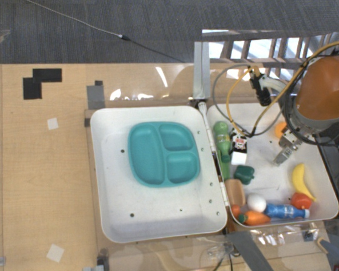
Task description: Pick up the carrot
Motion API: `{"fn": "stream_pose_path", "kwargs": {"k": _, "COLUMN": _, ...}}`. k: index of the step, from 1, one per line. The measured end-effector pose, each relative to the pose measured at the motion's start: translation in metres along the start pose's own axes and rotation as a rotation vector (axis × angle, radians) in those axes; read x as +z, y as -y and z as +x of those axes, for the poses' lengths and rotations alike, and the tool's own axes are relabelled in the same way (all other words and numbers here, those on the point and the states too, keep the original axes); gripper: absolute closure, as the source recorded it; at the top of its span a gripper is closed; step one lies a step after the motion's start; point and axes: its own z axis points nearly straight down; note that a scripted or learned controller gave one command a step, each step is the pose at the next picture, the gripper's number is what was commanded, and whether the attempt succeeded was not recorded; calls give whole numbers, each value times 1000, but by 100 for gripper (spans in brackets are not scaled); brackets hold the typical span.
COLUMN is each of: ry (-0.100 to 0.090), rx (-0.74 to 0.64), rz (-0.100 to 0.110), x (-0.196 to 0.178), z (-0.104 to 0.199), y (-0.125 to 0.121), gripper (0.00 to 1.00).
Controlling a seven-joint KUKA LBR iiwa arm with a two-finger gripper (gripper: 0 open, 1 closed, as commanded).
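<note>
The carrot point(255, 217) lies at the near edge of the right bin point(328, 208), in its front-left corner, an orange body with its length running roughly left to right. It is crowded: a white egg point(256, 202) touches it from behind, a blue bottle point(285, 212) lies just to its right, and a small red piece point(237, 211) sits at its left end against the bin wall. The arm point(324, 91) hangs over the far right part of the same bin, and its gripper point(285, 149) hovers above bare bin floor, well apart from the carrot and holding nothing — whether it stands wide or narrow cannot be told from this slant. The step in hand looks like the approach. To do it well, the gripper would likely need to travel toward the front-left corner and turn so that it closes across the carrot's short width, coming straight down — the egg and bottle leave little room, and a slanted descent risks nudging them or catching the bin wall. The left bin point(117, 221) carries a teal divided plate point(162, 152), which plays no part.
</note>
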Motion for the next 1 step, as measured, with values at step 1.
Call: {"fn": "stream_pose_path", "kwargs": {"k": 1, "ry": -7, "rx": -341, "rz": 1, "x": -175, "z": -22, "y": -50, "gripper": 100}}
